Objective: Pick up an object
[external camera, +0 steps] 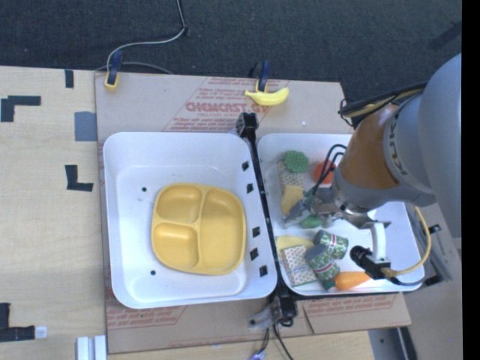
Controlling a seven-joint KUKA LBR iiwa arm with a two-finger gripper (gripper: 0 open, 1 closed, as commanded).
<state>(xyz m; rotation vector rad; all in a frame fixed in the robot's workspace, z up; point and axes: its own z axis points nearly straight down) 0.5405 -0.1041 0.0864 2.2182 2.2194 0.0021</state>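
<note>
1. The grey arm (420, 148) reaches in from the right over the right bin (409, 287), its orange band (367, 156) above the wrist.
2. The end effector (313, 210) sits low among the objects in that bin; whether it is wide, narrow or holding anything cannot be told.
3. Just beside it lie a yellow piece (291, 198), a green round item (295, 160) and a green can (330, 241).
4. An orange carrot-like item (351, 280) lies near the bin's front edge.
5. The left bin (124, 223) holds a yellow divided plate (199, 228).
6. A yellow banana-shaped toy (268, 95) rests on the tabletop (45, 201) behind the bins.
</note>
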